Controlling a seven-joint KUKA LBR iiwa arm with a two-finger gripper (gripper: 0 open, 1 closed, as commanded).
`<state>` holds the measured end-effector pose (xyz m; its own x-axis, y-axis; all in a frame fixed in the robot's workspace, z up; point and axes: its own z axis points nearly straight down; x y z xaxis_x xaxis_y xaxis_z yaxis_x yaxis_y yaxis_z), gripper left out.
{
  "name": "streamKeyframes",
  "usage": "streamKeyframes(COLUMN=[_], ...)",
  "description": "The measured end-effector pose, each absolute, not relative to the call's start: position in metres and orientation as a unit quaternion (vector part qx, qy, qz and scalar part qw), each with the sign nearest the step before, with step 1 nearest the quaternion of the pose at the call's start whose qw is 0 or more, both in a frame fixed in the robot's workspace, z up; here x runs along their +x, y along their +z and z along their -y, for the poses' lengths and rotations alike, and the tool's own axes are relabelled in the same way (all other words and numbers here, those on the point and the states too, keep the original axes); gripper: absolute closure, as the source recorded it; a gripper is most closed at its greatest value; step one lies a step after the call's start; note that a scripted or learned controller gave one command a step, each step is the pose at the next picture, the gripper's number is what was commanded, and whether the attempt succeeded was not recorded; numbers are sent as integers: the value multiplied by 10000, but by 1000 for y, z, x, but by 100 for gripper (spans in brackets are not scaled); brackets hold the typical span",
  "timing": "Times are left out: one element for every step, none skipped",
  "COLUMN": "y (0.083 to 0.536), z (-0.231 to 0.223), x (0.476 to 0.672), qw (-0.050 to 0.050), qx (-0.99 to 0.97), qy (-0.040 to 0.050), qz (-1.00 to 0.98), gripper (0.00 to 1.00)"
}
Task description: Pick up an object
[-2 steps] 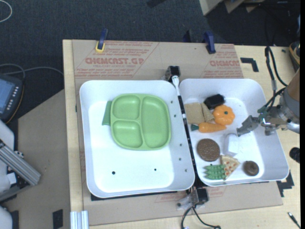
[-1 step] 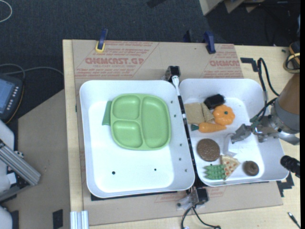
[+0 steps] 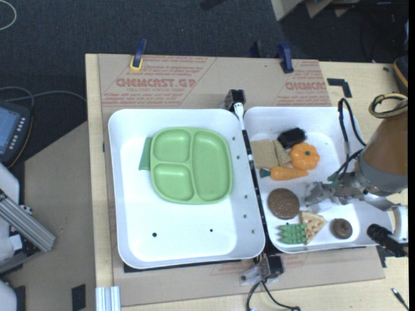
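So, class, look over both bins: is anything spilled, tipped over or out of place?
Nothing stands out. The green divided plate lies flat in the left bin; the toy foods, like the orange pumpkin, lie inside the right bin.

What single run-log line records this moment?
stage: reaching | gripper: low in right bin, beside brown patty | held: nothing seen | green plate: left bin

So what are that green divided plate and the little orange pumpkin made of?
The green divided plate looks like moulded plastic with a matte finish: even colour, rounded edges, three smooth pressed compartments. The orange pumpkin seems to be toy plastic or rubber, judging by its uniform bright colour and slight sheen; the view is too small to say which.
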<state>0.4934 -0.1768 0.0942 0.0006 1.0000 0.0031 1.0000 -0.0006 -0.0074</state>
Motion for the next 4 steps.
streamKeyframes(y=[84, 95, 153, 201], z=[176, 177, 182, 179], x=[493, 494, 486, 497], qw=[21, 2, -32, -35], qx=[-7070, -7076, -7076, -7065], qy=[6, -2, -9, -13], qz=[7072, 7066, 7066, 7077], gripper=[0, 100, 100, 100])
